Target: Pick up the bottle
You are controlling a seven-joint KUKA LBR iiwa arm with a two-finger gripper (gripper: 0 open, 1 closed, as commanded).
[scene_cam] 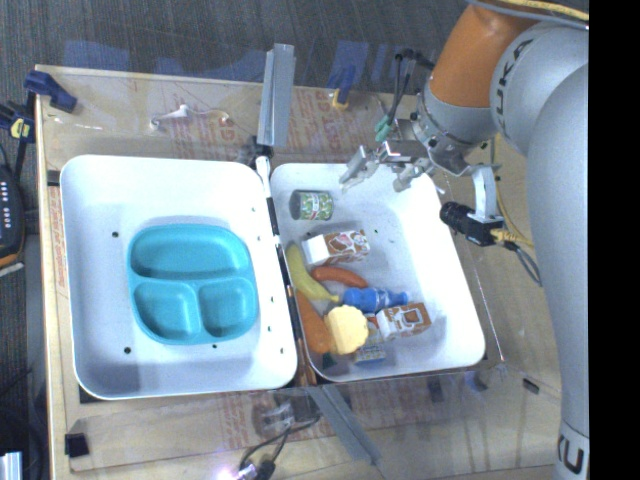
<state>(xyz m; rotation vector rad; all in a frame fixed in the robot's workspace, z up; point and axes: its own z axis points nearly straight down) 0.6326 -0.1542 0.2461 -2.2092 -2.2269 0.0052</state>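
Gripper: the two-finger metal gripper (380,166) is seen at the upper edge of the right white bin (455,288), its fingers spread apart with nothing between them.
Arm: the grey arm with an orange band (480,48) is seen reaching in from the right.
Bottle: the blue plastic bottle (372,299) is seen lying on its side in the lower half of the right bin, well apart from the gripper.
Crowding: the bottle is hemmed by an orange carrot-shaped toy (342,276) above, a yellow banana (304,275) to the left, a pale yellow lump (347,329) below and a small brown carton (406,319) at its right.
Open room: bare white floor is seen along the bin's right wall.
Upper bin: a green-labelled can (313,205) and a white carton (337,246) are seen.
Left bin: a turquoise divided tray (192,282) is held in the left white bin (90,228).
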